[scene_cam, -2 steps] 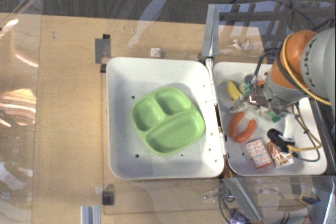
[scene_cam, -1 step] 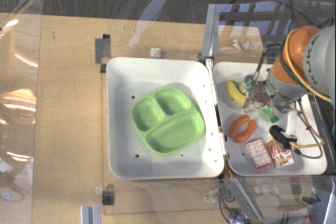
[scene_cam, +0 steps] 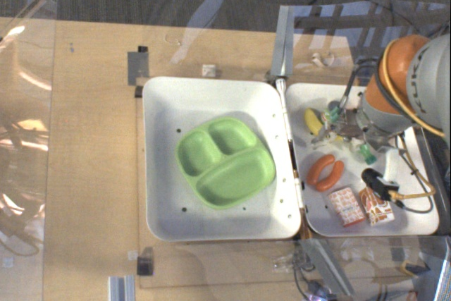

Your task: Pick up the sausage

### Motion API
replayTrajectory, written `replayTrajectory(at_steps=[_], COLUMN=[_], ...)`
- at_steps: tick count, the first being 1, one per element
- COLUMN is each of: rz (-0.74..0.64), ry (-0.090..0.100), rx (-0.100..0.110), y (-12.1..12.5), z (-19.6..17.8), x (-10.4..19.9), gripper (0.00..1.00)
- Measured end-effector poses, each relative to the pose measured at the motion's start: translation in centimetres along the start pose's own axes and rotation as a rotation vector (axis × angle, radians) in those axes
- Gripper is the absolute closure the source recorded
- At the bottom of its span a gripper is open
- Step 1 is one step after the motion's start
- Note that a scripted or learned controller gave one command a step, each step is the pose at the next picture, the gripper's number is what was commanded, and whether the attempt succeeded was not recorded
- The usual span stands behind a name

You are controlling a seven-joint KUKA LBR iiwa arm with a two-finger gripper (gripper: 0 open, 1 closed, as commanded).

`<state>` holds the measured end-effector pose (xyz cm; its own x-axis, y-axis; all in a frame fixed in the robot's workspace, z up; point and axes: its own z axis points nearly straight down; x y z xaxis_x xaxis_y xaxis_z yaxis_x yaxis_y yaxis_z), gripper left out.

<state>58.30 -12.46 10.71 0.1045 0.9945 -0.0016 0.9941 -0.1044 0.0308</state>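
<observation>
Hovering over the upper part of the right bin (scene_cam: 318, 216), the gripper (scene_cam: 339, 126) sits in the right third of the frame, a little above mid-height. From this slanted view it cannot be told whether it is spread or pressed together, and nothing is seen pinched in it. Just to its left lies a yellow banana (scene_cam: 312, 120), near the bin's upper left corner. A small green item (scene_cam: 366, 150) lies just below and to the right of the gripper.

The sausage (scene_cam: 325, 173), orange-red and curved, rests on the floor of the right bin toward its left side, below the gripper and apart from it. Lower right of the sausage are two small red-and-white cartons (scene_cam: 345, 206), side by side near the bin's bottom edge.

The arm (scene_cam: 403, 81), grey with an orange band, comes in from the right edge of the frame. The left bin (scene_cam: 163, 151), in the middle of the frame, holds a green divided plate (scene_cam: 225, 162). Both bins stand on the pale wooden worktop (scene_cam: 84, 151).
</observation>
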Motion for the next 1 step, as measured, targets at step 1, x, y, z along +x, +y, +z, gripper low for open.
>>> replayTrajectory(at_steps=[1], rz=[0.037], ry=[0.000], rx=[0.000], y=[-3.70], z=[1.11], x=[-0.52], gripper=[0.00])
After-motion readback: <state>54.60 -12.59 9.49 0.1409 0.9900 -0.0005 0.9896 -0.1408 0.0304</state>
